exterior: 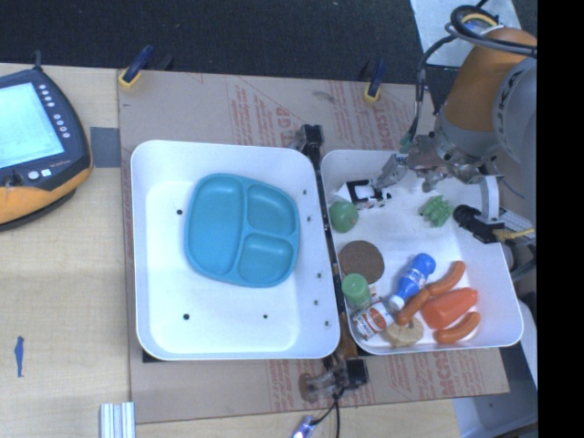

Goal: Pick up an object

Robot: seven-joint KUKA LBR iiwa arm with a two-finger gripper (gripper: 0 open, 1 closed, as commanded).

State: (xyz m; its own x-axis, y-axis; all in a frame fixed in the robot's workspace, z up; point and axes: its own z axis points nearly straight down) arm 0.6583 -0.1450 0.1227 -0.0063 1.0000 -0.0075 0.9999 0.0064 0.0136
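The desk (64, 281) carries two white bins. The left bin (164, 336) holds a blue divided plate (243, 231). The right bin (401, 167) holds a brown disc (361, 260), sausages (438, 286) and a green ball (343, 215). The end effector (388, 179) hangs above the right bin's far end, whether spread or pressed together I cannot tell.

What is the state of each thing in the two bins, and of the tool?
blue divided plate: lying flat in the left bin, right side up.
green ball: resting in the right bin by its left wall.
brown disc: lying flat.
blue-capped bottle: lying on its side.
orange pepper: lying among the sausages.
tool: low over the right bin's far end, holding nothing visible.
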